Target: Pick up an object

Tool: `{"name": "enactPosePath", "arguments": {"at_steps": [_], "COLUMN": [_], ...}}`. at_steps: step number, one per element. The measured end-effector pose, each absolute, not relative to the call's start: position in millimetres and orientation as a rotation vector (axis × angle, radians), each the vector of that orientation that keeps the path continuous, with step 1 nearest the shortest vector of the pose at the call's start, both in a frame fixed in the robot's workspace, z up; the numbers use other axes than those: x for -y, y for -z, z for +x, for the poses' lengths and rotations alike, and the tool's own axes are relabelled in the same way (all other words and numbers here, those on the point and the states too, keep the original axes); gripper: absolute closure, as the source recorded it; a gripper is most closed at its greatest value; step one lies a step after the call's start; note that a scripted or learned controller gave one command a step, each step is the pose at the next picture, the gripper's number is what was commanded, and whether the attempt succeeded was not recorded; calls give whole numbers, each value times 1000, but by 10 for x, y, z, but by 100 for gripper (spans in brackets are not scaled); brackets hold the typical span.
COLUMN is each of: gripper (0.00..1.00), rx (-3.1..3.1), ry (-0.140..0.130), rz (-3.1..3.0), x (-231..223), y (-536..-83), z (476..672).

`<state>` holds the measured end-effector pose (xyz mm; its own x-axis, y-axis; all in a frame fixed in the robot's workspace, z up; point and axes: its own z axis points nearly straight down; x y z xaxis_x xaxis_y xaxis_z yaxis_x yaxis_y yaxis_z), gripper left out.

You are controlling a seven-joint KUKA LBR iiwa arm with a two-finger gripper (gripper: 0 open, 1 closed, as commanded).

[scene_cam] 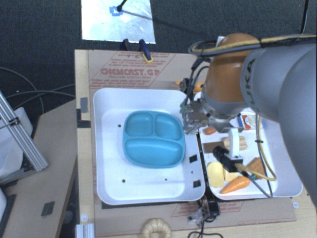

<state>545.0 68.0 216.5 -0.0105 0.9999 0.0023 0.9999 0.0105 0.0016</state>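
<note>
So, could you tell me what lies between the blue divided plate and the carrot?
In the camera view, the blue divided plate and carrot are separated by the two bins' adjoining white walls and a pale yellow food piece.

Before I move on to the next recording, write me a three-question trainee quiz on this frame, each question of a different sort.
1. True or false: the blue divided plate lies in the left bin.
2. Multiple choice: the carrot lies in which part of the right bin? A) far end B) near end C) on its rim
3. Fill in: the arm bears an ______ band above the wrist.

Key: 1 true; 2 B; 3 orange.
</note>
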Motion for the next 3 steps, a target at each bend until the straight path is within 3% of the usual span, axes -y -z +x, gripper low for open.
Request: {"name": "enactPosePath", "arguments": {"at_steps": [1, 2, 3], "gripper": [100, 100, 100], "rx": [2230, 2221, 2226], "ry": [4, -1, 0], "rz": [-2213, -2222, -2216], "x": [-977, -818, -919], "y": [-2280, -2150, -2186], "z": [5397, 5435, 5332]}}
